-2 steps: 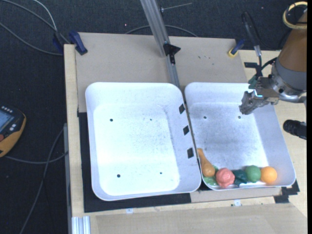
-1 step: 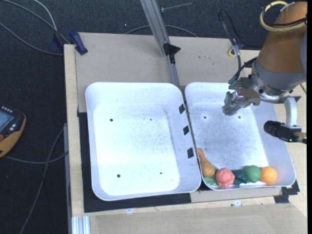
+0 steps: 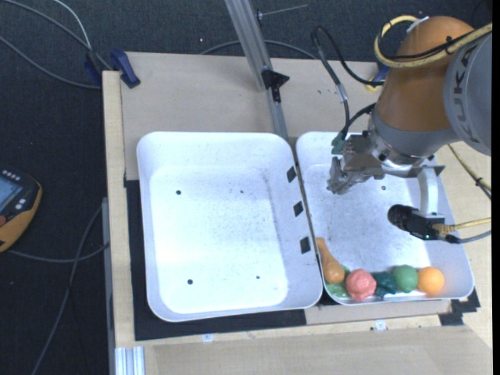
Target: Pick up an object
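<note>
As you read the frame from the right, you see the grey arm (image 3: 437, 76) with its orange band reaching in over the right bin (image 3: 461, 276), its jaws (image 3: 341, 180) hanging above the upper left part of that bin's floor, near the divide between the two bins. You cannot tell from this slant whether the jaws are spread or pressed together; nothing shows between them. A black part (image 3: 412, 220) juts out beside the wrist at the right of the frame.

Your candidate objects lie in a row along the lower edge of the right bin, well apart from the jaws: an orange carrot-shaped piece (image 3: 330, 262) tilted against the lower left corner, a pink round object (image 3: 360, 283) just beside it, a green ball (image 3: 405, 276) to the right of that, and an orange ball (image 3: 431, 279) at the right end of the row.

The left bin (image 3: 152, 209) occupies the centre left of the frame. Both bins rest on the pale wooden surface (image 3: 195, 92). A metal rod (image 3: 248, 33) slants down from the top centre.
</note>
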Robot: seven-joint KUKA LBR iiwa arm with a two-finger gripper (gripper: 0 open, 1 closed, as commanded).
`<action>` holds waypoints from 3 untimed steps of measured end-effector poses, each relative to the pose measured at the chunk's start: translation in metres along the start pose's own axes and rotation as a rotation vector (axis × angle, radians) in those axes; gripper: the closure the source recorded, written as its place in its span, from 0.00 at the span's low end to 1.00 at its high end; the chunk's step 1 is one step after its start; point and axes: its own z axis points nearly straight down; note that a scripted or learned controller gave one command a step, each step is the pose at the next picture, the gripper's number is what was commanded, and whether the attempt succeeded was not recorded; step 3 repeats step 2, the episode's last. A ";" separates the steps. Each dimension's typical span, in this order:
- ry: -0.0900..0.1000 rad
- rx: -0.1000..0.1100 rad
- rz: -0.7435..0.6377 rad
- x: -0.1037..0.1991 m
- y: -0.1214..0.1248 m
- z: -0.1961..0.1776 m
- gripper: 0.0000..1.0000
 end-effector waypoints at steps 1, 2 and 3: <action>0.000 0.000 0.000 0.048 -0.010 0.015 1.00; 0.001 -0.002 -0.001 0.097 -0.018 0.006 1.00; 0.001 -0.002 -0.001 0.097 -0.018 0.006 1.00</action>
